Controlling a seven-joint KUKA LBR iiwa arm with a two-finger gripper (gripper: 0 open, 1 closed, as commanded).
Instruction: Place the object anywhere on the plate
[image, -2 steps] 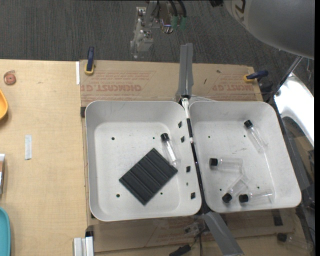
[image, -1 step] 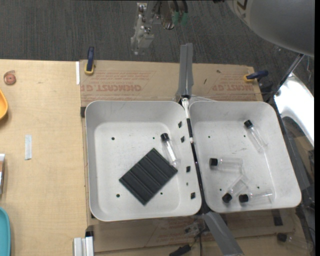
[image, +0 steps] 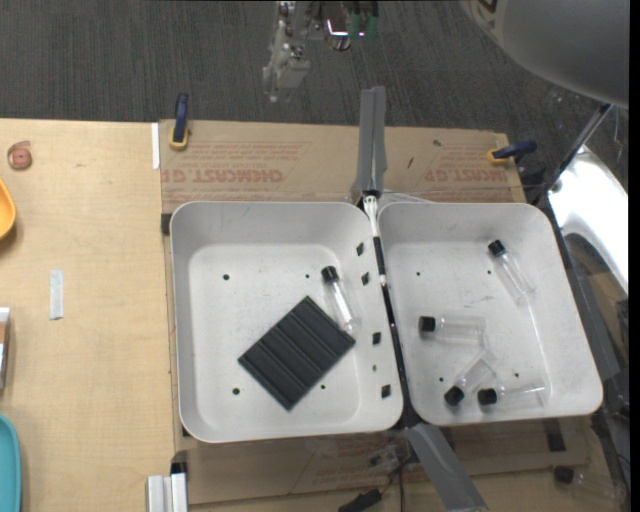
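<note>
One vial (image: 337, 297) lies in the left bin (image: 200, 250), just beside the black plate (image: 297, 352), not on it. The hand's state cannot be told. Placement remains undone.

Matt ribbed plate (image: 297, 352), clear vials (image: 337, 297) (black-capped)

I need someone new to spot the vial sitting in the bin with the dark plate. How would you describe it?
Start at the left white bin, which holds a dark ribbed plate lying diagonally. Just past the plate's upper right corner lies one clear vial, black cap pointing away from the camera. It is the single vial in that bin; the other black-capped vials lie in the right bin.
</note>
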